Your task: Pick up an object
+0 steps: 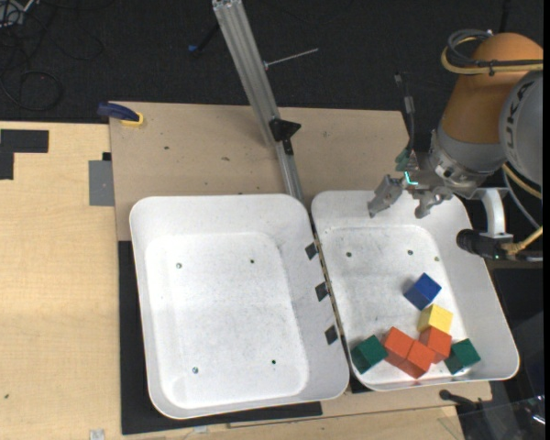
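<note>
Several small blocks lie in the near right corner of the right bin (367,246): a blue cube (423,291), a yellow cube (435,319), orange blocks (410,348), a green block (368,351) and another green block (462,355). My gripper (402,200) hangs over the far edge of that bin, well away from the blocks. Its two fingers stand apart with nothing between them.
The left bin (225,301) sits beside the right one, joined by black clips. A slanted aluminium bar (257,81) rises behind the bins. A blue and yellow clamp (121,113) lies at the bench's far left corner.
</note>
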Tool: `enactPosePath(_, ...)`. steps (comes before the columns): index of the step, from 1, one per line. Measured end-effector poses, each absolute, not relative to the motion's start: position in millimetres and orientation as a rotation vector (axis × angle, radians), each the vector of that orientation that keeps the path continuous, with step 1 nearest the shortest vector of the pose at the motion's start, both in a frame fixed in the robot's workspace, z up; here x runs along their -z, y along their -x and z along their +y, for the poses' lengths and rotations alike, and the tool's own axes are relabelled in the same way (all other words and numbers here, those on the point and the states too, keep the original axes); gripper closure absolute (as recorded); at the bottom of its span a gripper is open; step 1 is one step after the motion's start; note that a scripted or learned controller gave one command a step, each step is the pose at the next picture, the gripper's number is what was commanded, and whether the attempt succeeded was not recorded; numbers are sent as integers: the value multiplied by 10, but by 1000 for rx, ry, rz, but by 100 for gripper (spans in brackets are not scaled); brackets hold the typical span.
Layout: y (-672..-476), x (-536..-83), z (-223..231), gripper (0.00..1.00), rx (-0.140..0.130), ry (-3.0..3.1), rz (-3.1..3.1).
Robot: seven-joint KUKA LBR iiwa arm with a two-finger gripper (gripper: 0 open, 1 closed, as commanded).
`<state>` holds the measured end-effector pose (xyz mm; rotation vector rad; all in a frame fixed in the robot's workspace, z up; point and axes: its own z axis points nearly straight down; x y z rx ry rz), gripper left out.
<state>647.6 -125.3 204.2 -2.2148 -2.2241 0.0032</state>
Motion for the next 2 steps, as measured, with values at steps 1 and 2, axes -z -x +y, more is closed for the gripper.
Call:
enactPosePath(1, -6440, -1402, -1280, 0, -9, 2216, -2217)
enactPosePath(2, -6440, -891, -1268, 0, -3, 2221, -2219)
